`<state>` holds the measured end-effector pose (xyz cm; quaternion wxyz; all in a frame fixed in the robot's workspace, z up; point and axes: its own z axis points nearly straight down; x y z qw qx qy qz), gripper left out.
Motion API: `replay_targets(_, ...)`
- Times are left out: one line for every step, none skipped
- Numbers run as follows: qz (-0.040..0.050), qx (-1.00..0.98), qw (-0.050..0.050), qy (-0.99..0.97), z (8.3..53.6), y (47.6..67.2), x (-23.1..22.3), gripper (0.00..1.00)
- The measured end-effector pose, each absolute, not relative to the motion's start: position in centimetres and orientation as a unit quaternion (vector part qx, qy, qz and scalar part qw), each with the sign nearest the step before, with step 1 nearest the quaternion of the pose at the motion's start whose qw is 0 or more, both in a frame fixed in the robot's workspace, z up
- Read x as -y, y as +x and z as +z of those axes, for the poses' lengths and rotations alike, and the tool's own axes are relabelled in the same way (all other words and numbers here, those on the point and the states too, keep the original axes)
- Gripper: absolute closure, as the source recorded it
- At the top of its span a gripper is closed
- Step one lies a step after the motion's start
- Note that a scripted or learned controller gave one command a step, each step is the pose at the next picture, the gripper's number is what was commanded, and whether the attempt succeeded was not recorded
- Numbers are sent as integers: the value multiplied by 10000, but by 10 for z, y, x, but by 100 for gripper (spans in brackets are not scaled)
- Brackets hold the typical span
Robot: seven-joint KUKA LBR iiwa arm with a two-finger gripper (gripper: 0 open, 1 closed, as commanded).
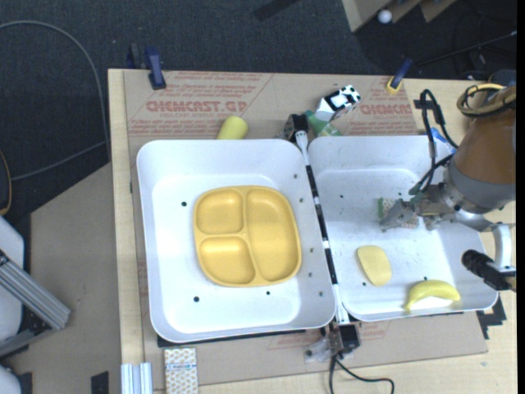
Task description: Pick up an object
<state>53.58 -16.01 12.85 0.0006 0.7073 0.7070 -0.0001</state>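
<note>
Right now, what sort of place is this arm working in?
Probably a robotics lab test bench: two white bins on a cardboard-covered bench, toy items like a yellow divided plate and banana, loose cables nearby.

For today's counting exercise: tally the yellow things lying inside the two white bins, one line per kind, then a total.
Divided yellow plate: 1
Flat pale yellow piece: 1
Banana: 1
Total: 3
</note>
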Motion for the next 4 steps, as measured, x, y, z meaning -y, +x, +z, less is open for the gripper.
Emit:
replay_targets(-3,-7073,-6,7069,84,491,92,0)
replay_targets(-2,-7067,-7,7075,84,481,134,0)
replay_targets(1,-7068,0,7074,94,481,133,100)
replay_targets(4,-7076,-1,7066,185,496,51,100)
